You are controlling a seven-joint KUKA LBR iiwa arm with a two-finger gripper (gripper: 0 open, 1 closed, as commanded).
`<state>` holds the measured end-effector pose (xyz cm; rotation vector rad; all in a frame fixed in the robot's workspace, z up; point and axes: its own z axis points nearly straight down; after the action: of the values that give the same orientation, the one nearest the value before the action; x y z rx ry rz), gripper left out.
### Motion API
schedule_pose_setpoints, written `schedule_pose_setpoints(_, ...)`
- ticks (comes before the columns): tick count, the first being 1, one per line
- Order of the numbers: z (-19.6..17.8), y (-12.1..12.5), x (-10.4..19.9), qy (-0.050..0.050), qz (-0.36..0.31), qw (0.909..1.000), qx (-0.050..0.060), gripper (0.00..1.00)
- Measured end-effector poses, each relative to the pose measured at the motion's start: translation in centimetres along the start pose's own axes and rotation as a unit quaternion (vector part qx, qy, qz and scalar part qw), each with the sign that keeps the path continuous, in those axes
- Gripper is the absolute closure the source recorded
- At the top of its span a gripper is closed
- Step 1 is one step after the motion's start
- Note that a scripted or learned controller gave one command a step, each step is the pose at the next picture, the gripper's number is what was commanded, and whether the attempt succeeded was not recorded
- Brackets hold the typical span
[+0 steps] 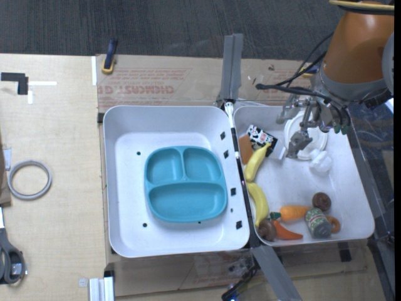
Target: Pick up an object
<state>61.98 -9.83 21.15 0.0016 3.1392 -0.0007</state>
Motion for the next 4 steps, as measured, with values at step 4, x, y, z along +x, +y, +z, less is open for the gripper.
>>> schedule_pose_setpoints(4,11.6,-8.6,13.9,-0.004,-0.001,1.0,0.001,0.0)
